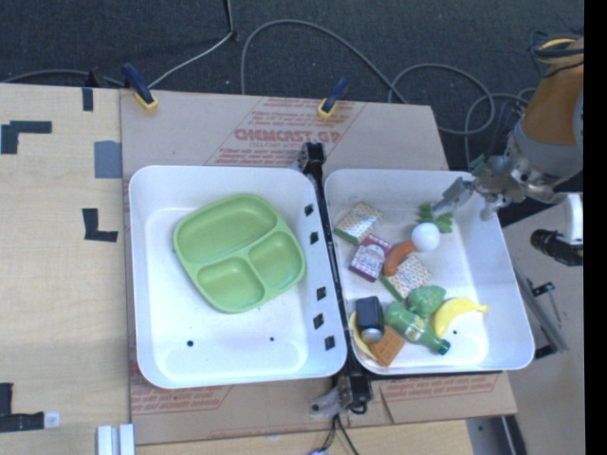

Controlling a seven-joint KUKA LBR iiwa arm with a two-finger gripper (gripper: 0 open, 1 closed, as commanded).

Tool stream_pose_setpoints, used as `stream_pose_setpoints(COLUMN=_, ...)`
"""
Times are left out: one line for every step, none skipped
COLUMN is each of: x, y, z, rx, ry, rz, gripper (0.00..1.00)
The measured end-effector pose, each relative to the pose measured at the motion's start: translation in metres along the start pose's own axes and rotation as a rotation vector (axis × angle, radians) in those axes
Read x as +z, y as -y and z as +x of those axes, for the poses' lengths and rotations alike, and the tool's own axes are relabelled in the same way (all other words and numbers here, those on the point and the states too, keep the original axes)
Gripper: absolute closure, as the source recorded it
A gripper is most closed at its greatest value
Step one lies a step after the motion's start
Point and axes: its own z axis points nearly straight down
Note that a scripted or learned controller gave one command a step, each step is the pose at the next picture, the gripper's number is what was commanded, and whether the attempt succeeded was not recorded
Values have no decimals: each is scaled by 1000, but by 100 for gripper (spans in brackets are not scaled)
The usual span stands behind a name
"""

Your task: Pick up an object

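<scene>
The arm reaches in from the right, its orange band above the wrist, and the claw hangs over the upper right part of the right bin. Its 2 fingers point down and to the left, and they look spread apart with nothing between them, though the view is too coarse here to be sure of the gap.

Just below and left of the claw lies a small white ball, close to the fingertips but not gripped. Left of the ball, a little farther from the claw, sits an orange carrot-like piece, and beside it a maroon packet and a checkered cracker box. Below the ball is another patterned box. Farther down from the claw, toward the near edge of the bin, a green toy vegetable, a yellow banana, a green bottle and a dark can crowd together, touching one another.

Well to the left of the claw, across the black divider, the left bin holds a green 3-compartment plate, lying flat and turned at a slant. Both bins rest on a cardboard sheet.
</scene>
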Motion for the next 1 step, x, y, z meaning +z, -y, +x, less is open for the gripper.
stream_pose_setpoints(x=83, y=-52, z=64, rx=-1, ry=-1, rz=2, gripper=0)
